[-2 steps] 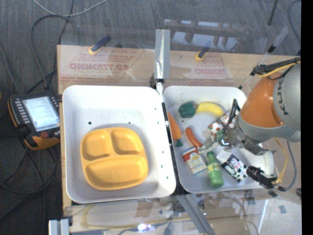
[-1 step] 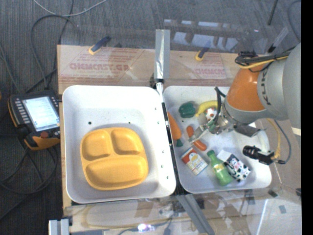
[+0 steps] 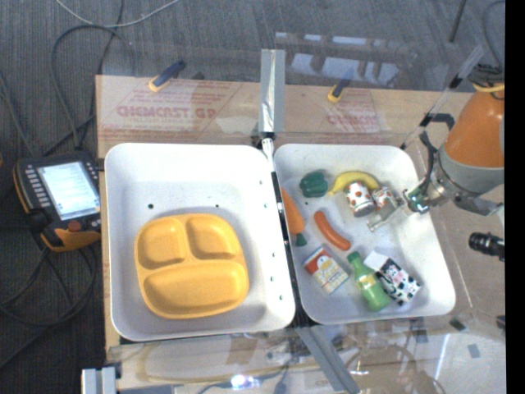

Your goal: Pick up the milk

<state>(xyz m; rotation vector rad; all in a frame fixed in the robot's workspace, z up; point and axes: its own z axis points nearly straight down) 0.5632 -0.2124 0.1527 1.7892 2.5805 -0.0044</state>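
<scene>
A wooden bench, seen from above at a slant. Directly on it, two shallow white bins side by side, touching in the middle: the left bin and the right bin. Faded red print on the bare board behind both bins.

Gripper low in right bin beside mushroom can; milk at lower right; yellow tray in left bin
</scene>
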